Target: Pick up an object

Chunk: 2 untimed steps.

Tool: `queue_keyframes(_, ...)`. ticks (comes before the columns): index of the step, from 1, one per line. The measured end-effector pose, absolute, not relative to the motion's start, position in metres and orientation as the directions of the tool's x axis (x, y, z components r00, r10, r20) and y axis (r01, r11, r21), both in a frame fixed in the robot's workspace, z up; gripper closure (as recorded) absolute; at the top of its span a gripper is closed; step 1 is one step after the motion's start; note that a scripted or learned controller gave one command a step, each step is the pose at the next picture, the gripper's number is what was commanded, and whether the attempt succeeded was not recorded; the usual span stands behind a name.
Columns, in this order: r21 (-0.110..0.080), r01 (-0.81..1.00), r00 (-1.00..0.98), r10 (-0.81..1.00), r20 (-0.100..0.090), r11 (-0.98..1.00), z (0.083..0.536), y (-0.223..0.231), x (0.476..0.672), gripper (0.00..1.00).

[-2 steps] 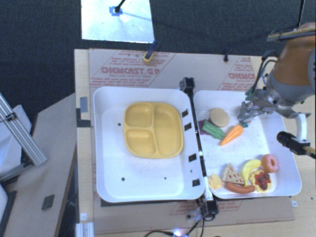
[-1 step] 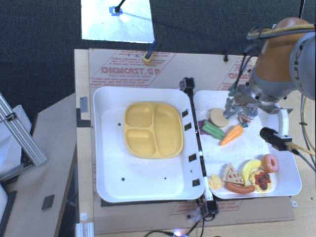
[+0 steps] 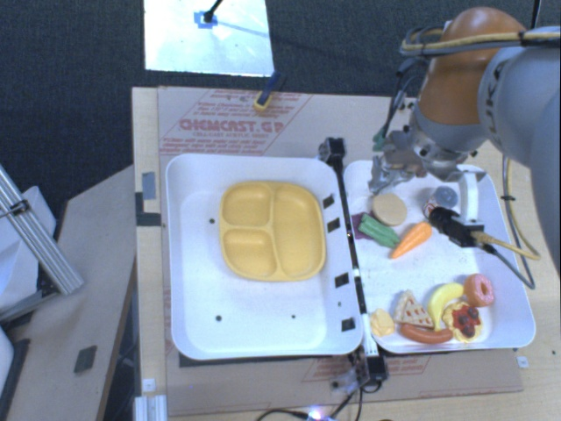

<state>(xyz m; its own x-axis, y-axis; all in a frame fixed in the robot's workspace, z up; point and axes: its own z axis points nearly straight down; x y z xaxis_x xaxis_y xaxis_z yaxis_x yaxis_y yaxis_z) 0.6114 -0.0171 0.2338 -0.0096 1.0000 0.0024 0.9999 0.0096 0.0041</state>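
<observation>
My gripper (image 3: pixel 386 179) hangs over the far left part of the right bin (image 3: pixel 517 323), just behind a tan round biscuit (image 3: pixel 389 209). Nothing is visibly held in it. Right in front of the biscuit lie a green pod (image 3: pixel 379 231) and an orange carrot (image 3: pixel 410 239). A small purple piece (image 3: pixel 362 229) pokes out beside the green pod at the bin's left wall. Close to the wrist, a pale blue round thing (image 3: pixel 445 196) sits on the right.
The left bin (image 3: pixel 188 314) holds a yellow divided plate (image 3: pixel 270 230). At the right bin's near end lie a banana (image 3: pixel 444 299), a pink donut (image 3: pixel 479 289), a pizza slice (image 3: pixel 409 309), a sausage (image 3: pixel 425 333) and a yellow cheese piece (image 3: pixel 382 323).
</observation>
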Motion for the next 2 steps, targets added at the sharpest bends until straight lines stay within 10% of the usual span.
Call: queue_keyframes(2, 0.002, 1.000, -0.007, 1.000, 0.001, 0.007, 0.228, 0.076, 0.652, 1.00)
